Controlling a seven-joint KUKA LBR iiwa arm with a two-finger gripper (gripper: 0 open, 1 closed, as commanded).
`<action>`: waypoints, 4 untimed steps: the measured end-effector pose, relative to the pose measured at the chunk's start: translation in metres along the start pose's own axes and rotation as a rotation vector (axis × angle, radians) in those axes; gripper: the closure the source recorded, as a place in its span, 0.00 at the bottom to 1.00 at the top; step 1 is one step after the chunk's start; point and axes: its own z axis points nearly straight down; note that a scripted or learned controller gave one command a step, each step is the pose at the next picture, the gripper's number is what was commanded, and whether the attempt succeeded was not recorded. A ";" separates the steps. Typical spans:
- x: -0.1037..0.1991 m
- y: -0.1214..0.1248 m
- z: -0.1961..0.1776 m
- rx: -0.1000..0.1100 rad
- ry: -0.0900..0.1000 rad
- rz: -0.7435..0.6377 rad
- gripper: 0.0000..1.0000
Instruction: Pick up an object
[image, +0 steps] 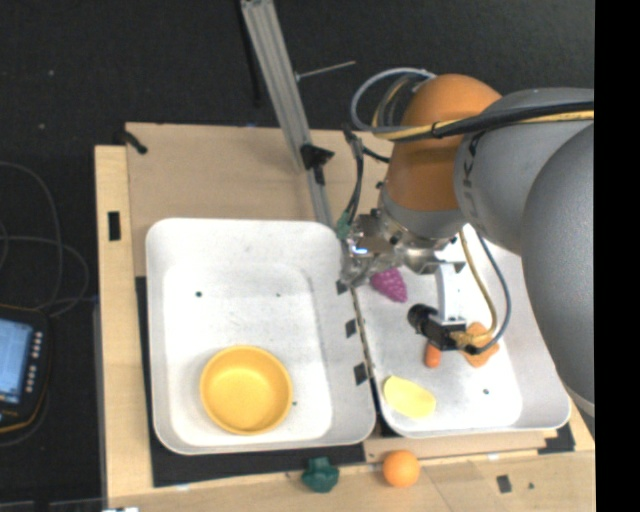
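My gripper is down at the right bin's left edge, right beside the bumpy purple grape-like bunch. Honestly can't tell its state. Round yellow plastic bowl sits near the left bin's front edge.

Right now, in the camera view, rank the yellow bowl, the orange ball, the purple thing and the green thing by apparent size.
1. yellow bowl
2. purple thing, partly under the arm
3. orange ball and green thing look alike; no ranking between them.

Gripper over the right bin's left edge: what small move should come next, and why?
Probably a short straight lift to test the grasp. The gripper sits low at the right bin, against the purple object. Whether that object sits between its fingers cannot be seen, so rising slightly would show it.
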 end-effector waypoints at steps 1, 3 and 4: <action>0.045 -0.009 -0.001 0.002 0.000 0.000 1.00; 0.058 -0.013 -0.018 0.000 -0.001 0.002 1.00; 0.058 -0.013 -0.018 0.002 -0.002 0.002 0.00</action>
